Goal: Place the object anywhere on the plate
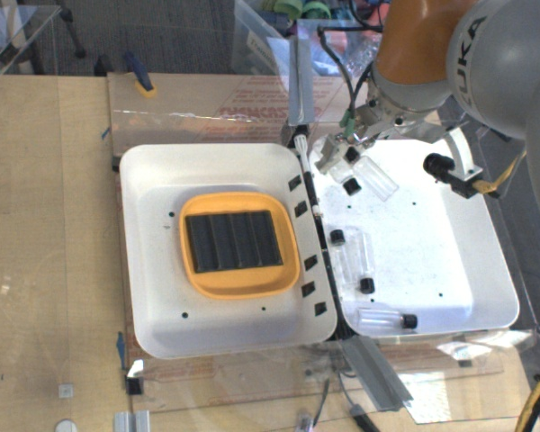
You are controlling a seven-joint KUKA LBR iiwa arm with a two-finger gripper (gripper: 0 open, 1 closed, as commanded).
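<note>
An orange plate with a dark ribbed middle lies in the left bin. Several clear vials with black caps lie in the right bin: one at the back left, one by the divider, and one near the front edge. My gripper hangs over the back left corner of the right bin, just above and left of the back vial. The wrist hides much of it, and I see nothing clearly held.
A metal divider with black clips runs between the bins. A clear tub of coloured odds and ends stands behind the bench. The grey arm with its orange band covers the back right. Cables hang near the wrist.
</note>
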